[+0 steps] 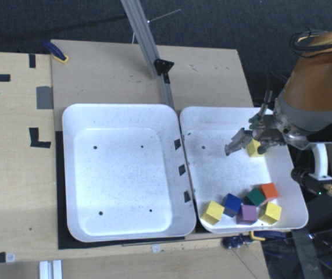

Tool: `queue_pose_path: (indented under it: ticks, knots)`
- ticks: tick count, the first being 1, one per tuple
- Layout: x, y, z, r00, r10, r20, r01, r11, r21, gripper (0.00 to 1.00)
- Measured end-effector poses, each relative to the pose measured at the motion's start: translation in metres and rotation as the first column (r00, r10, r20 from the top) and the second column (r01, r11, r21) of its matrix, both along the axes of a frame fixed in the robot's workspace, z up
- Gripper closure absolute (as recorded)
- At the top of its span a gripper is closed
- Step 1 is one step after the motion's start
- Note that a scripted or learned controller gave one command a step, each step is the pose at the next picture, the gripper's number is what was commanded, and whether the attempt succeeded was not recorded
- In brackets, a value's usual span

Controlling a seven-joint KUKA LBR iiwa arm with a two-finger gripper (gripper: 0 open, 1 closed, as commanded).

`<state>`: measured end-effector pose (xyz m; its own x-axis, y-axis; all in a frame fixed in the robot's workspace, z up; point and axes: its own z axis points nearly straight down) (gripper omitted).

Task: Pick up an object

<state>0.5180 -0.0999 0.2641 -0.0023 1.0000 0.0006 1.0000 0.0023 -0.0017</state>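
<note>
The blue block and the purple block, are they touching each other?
Touching. The camera view shows the blue block pressed against the purple block with no white bin floor showing between them.

One fixed overhead camera — slanted down on both white bins (180, 118).

light: even, fairly bright | shadows: soft, faint | glare: none | focus: slightly soft, grainy

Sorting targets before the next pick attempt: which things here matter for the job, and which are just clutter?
Job:
gripper
yellow block at its fingers
right bin
heap of blocks

Lying about:
left bin
metal pole
blue-and-yellow tool
</note>
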Motion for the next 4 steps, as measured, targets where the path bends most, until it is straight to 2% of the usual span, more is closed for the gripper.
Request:
queue_pose_path:
  ticks: [1, 3, 4]
  knots:
    - [0.0, 0.0, 0.0, 1.0, 0.0, 0.0, 0.0, 1.0, 0.0, 0.0]
    - [0.008, 0.008, -0.105, 1.0, -0.001, -0.006, 0.001, 1.0, 0.0, 0.0]
    - [0.005, 0.005, -0.15, 1.0, -0.002, -0.006, 0.002, 1.0, 0.0, 0.0]
